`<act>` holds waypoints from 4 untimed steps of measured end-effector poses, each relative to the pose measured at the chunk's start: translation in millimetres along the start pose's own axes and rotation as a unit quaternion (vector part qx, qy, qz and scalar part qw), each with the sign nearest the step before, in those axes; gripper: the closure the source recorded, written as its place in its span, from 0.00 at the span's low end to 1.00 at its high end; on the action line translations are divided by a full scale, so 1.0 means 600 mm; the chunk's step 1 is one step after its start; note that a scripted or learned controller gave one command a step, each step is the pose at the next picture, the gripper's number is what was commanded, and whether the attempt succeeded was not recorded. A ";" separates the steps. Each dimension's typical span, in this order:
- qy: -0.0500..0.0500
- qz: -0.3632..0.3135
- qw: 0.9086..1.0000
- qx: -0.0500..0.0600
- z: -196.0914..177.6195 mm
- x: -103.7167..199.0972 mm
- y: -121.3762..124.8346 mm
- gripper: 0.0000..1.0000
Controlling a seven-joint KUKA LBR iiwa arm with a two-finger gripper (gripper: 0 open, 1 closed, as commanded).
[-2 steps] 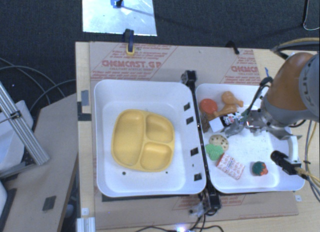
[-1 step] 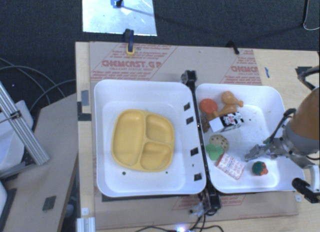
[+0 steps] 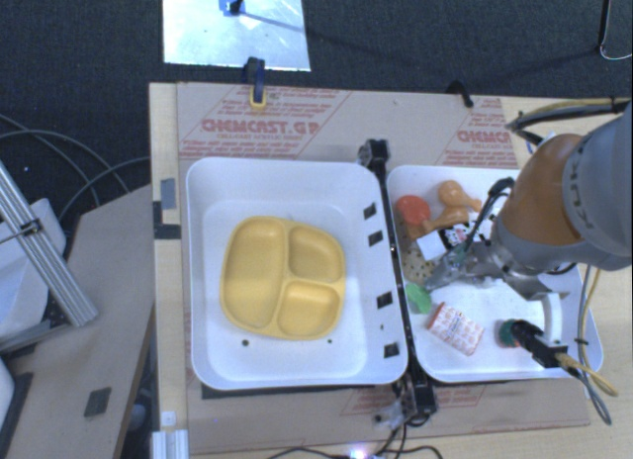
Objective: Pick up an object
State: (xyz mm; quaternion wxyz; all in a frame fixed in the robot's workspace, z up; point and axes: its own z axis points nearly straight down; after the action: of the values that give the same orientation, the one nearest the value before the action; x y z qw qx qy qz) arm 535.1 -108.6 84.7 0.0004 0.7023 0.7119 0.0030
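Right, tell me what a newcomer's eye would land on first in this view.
First the yellow divided tray, lying alone in the left bin. Next the grey arm with its orange band, reaching from the right over the right bin, its gripper low among a clutter of small things: an orange toy near the far wall and a red-and-white packet nearer the front.

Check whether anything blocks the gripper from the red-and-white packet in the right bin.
Nothing visible does. The gripper sits just above-left of the red-and-white packet, with bare floor of the right bin between them; the green piece lies off to the left.
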 end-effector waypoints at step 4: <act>0.000 0.005 1.000 -0.007 -0.029 0.388 0.019 0.00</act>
State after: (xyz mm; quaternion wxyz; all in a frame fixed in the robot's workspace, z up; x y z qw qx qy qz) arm 543.5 124.4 103.1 0.0049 0.7062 0.7080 0.0082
